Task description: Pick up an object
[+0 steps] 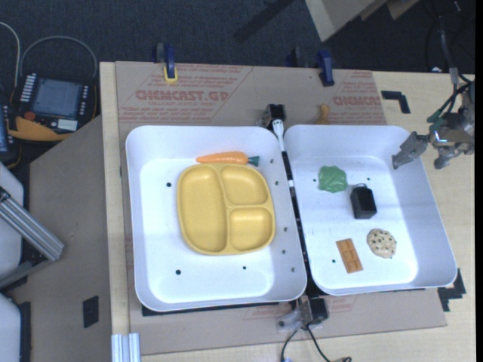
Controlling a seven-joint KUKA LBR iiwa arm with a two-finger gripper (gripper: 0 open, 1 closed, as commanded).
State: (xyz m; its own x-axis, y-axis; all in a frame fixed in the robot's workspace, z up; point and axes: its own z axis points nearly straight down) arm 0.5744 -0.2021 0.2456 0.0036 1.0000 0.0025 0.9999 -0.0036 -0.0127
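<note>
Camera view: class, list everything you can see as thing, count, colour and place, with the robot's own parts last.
Bins: 2, white, side by side on the bench.
Tray: 1, yellow, three compartments, left bin.
Carrot: 1, orange, left bin, behind the tray.
Green lump: 1, right bin.
Black block: 1, right bin.
Cookie: 1, tan, right bin.
Cracker: 1, orange-brown, right bin.
Pendant: 1, black, left of bench.
Gripper: 1, grey, over the right bin's far right corner.

bench (113,202) – cardboard-topped, carries two white bins side by side: left bin (143,225), right bin (430,217).
</note>
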